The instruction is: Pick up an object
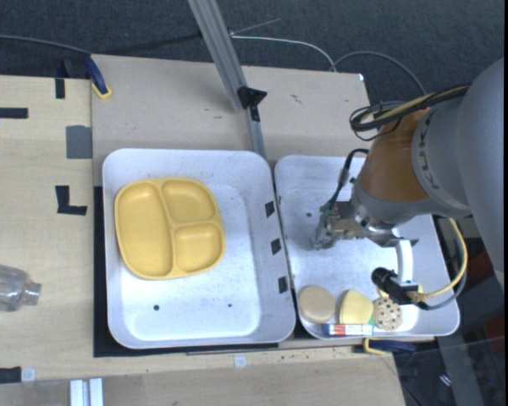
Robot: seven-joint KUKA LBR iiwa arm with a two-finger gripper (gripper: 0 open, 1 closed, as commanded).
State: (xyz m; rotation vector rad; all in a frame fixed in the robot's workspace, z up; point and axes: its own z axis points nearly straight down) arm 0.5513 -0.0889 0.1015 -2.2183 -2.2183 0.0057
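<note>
My gripper (325, 233) hangs low over the middle left of the right bin (305, 176), with bare white floor under it. Nothing shows between its tips. Along the bin's front edge lies a cluster of small things: a tan round piece (316, 303), a yellow and white piece (354, 307), a beige piece with dark dots (389, 315), and a thin red and white tube (349, 330). The gripper stands well behind this cluster and touches none of it.
The left bin (186, 315) holds a yellow divided plate (169, 227). A clear plastic bottle (7, 286) lies on the bench at far left. A slanted metal bar (224, 53) ends at the bins' back edge. The arm covers the right bin's right side.
</note>
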